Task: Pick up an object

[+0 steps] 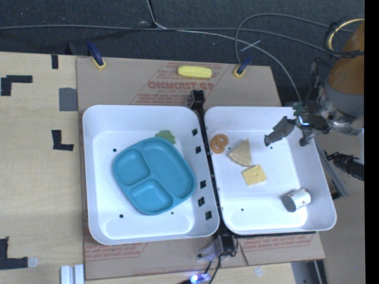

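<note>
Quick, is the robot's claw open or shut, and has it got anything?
Gripper: open, fingers spread, holding nothing, above the top right edge of the right white bin.

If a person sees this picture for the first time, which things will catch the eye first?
First, the big blue plastic tray with three compartments, lying in the left white bin. Next, the two pale yellow wedge-shaped pieces in the right white bin, with the robot's dark two-finger gripper above that bin's far right corner.
</note>
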